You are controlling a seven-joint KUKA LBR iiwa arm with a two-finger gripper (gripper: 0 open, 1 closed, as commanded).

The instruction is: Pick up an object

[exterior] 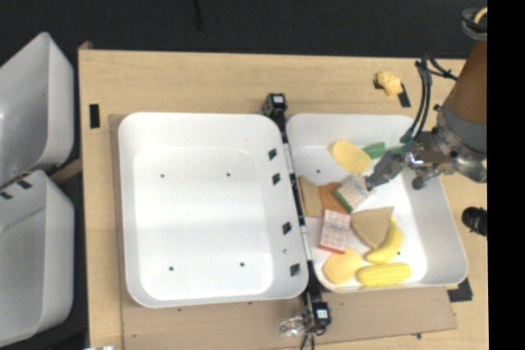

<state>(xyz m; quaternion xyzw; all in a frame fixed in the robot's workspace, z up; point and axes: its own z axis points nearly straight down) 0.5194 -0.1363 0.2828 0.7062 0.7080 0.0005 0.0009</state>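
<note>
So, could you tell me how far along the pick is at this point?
Done: the gripper has reached into the right bin, low beside the yellow piece and the patterned block. In hand: nothing visibly between its fingers. Left: grasping an object and lifting it.

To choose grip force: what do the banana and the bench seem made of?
The banana looks like toy plastic: even yellow, smooth, slightly glossy, though foam is possible. The bench looks like pale wood or plywood with a matte finish, by its flat beige surface; no grain is visible.
</note>
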